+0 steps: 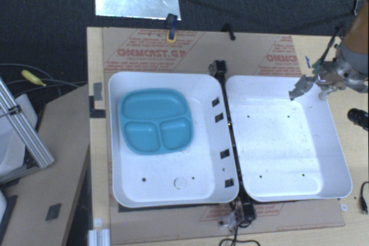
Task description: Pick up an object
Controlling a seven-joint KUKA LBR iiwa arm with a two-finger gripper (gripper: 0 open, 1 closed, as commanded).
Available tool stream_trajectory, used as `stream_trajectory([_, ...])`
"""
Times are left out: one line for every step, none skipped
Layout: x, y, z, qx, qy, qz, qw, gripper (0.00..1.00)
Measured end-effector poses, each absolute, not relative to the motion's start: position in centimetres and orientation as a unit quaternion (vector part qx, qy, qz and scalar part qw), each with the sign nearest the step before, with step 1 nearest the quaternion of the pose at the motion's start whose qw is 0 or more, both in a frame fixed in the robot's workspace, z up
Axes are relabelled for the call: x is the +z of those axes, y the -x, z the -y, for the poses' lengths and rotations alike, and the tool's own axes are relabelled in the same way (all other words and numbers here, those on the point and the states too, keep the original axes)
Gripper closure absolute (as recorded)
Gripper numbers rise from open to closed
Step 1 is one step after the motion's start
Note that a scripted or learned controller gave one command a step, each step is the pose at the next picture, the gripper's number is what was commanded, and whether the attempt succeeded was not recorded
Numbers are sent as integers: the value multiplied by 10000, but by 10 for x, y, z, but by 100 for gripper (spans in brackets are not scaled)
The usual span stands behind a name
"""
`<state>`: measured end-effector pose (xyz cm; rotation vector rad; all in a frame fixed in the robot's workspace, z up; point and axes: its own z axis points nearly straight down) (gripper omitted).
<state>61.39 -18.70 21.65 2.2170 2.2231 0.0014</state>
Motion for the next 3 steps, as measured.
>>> stream_trajectory([108,-569,207,-27,-7079,-7063,-43,0])
stream_trajectory([126,-574,207,12,-7066,-7076,25,100])
stream_trajectory([83,-513,207,-4,-7079,-7064,-16,100])
